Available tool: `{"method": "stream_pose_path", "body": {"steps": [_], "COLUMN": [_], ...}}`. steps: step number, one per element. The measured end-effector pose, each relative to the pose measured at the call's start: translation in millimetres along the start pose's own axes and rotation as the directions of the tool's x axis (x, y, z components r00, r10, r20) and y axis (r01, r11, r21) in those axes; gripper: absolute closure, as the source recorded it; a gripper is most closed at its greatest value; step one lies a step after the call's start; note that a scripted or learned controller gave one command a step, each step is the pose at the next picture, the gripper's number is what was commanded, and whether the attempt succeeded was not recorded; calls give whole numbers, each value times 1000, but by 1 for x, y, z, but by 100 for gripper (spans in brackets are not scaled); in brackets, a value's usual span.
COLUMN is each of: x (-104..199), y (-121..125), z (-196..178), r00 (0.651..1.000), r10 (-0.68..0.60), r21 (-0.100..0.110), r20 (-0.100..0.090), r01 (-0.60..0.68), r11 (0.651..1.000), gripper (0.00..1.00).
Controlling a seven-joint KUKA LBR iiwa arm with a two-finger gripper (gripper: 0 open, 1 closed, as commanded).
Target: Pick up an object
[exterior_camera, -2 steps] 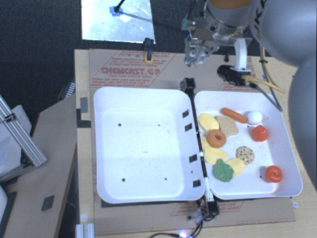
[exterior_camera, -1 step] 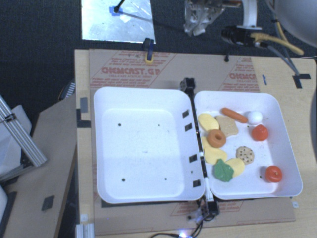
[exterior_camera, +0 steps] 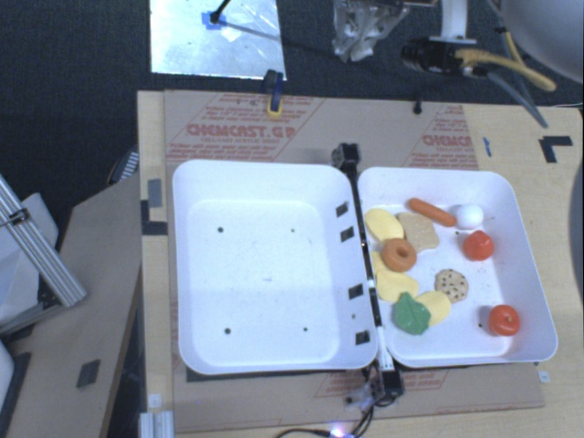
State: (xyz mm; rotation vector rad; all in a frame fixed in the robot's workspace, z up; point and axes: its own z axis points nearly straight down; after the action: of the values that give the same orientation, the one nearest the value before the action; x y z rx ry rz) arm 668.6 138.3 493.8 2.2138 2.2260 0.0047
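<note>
Left bin: shallow white plastic bin, on the cardboard-topped bench.
Divider: black clips down the seam btwn the two bins.
Right bin: second shallow white plastic bin, touching the first; all the toy food sits here.
Left cluster: pale yellow lump, orange ring doughnut overlapping a tan bread-shaped slice, green leafy piece at the near end, against a second yellow piece.
Mid: orange carrot stick w/ small white ball at its right tip; round speckled cookie.
Right side: two red tomato-like balls, well apart, second nearer the front.
Gripper: translucent two-finger gripper, up past the bench's far edge, well apart from the food; nothing btwn its fingers; spread or closed, can't tell.
</note>
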Motion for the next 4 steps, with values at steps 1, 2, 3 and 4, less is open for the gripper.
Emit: {"method": "stream_pose_path", "body": {"steps": [1, 2, 3, 4], "x": [6, 4, 5, 7], "y": [0, 0, 0, 0], "z": [-15, -32, -41, -41], "r00": [1000, 1000, 1000, 1000], "r10": [1, 1, 1, 1], "r21": [0, 0, 1, 1], "r20": [0, 1, 1, 1], "r01": [-1, -1, -1, -1], "r11": [1000, 1000, 1000, 1000], "gripper": [100, 100, 100, 100]}}
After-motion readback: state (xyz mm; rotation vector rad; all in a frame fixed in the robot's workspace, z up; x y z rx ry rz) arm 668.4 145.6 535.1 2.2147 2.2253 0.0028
